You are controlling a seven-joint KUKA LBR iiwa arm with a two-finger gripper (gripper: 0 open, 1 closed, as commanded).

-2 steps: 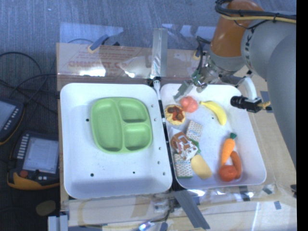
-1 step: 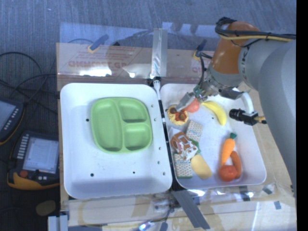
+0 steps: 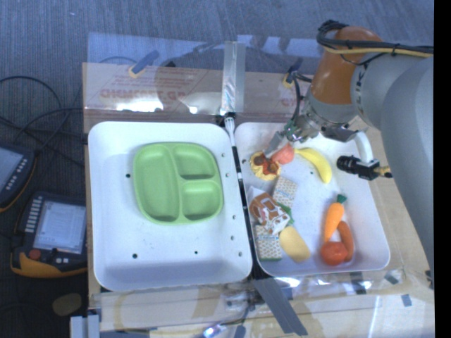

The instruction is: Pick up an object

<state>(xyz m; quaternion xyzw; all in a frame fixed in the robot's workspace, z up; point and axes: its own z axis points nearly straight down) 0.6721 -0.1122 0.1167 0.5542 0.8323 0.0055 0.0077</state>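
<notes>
My gripper (image 3: 280,144) hangs low over the back left part of the right bin (image 3: 373,217). Right beneath its tip lies a pink-red toy (image 3: 285,155), touching or nearly touching it. A yellow and red food piece (image 3: 261,165) sits just left of that, and a banana (image 3: 317,164) just right. Nearer the front lie a carrot (image 3: 333,219), a red tomato (image 3: 335,253), a yellow potato-like piece (image 3: 295,245), a brown and white block (image 3: 270,213) and two chequered crackers (image 3: 284,189).
The left bin (image 3: 113,259) holds a green divided plate (image 3: 178,182). A divider wall (image 3: 239,196) runs between the bins. The grey arm (image 3: 394,83) covers the right bin's back right corner. A black fitting (image 3: 356,165) sticks out by the right rim.
</notes>
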